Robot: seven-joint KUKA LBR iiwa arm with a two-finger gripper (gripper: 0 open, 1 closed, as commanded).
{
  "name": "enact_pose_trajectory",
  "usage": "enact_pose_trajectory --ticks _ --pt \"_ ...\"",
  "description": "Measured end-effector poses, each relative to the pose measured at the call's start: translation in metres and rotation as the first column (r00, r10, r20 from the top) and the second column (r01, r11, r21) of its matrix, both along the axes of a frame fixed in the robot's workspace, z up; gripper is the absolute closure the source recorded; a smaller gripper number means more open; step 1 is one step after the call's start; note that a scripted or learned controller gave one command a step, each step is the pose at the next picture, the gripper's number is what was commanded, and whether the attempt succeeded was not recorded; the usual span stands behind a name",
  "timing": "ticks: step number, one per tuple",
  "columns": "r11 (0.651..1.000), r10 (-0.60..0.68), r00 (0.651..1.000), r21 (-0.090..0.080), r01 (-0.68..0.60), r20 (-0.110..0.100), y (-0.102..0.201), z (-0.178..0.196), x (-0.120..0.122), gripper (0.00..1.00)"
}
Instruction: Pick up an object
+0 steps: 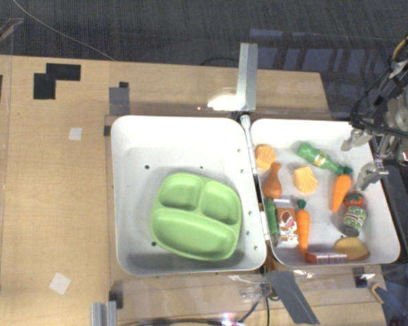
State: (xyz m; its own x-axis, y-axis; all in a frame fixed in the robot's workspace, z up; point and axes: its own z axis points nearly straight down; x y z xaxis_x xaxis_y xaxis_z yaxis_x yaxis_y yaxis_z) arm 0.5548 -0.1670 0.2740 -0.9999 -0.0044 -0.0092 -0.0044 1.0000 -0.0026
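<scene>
While nothing sits between its fingers, the gripper [366, 158] hangs with its two prongs spread apart over the right bin's [392, 246] upper right corner, so the pick is not yet made. The nearest candidates are the carrot [340, 191] just at seven o'clock of the prongs and the small jar [354, 217] below it. A clean try, I judge, calls for centring over one item and coming down with the fingers straddling its narrow width, clear of the bin wall and of neighbours.

Going by size, the left bin [132, 148] holds one thing: a green divided plate [196, 216], lying toward five o'clock of its floor. The right bin holds the clutter: a green bottle [318, 157] at twelve o'clock, a second carrot [303, 228] near six, a drumstick [274, 180] and a carton [285, 225] along the nine o'clock side, a yellow wedge [305, 179] at the centre, a ridged shell-like piece [265, 157] at ten, and a brown potato-like lump [352, 248] touching a red bar [323, 257] at five.
</scene>
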Motion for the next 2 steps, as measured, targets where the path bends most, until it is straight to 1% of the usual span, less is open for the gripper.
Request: enact_pose_trajectory --ticks 1,2 --pt "0.997 -0.077 0.997 0.004 0.077 -0.011 -0.039 -0.171 -0.041 0.00" --pt "0.998 -0.059 0.998 -0.003 0.059 0.011 0.006 -0.183 -0.062 0.00"
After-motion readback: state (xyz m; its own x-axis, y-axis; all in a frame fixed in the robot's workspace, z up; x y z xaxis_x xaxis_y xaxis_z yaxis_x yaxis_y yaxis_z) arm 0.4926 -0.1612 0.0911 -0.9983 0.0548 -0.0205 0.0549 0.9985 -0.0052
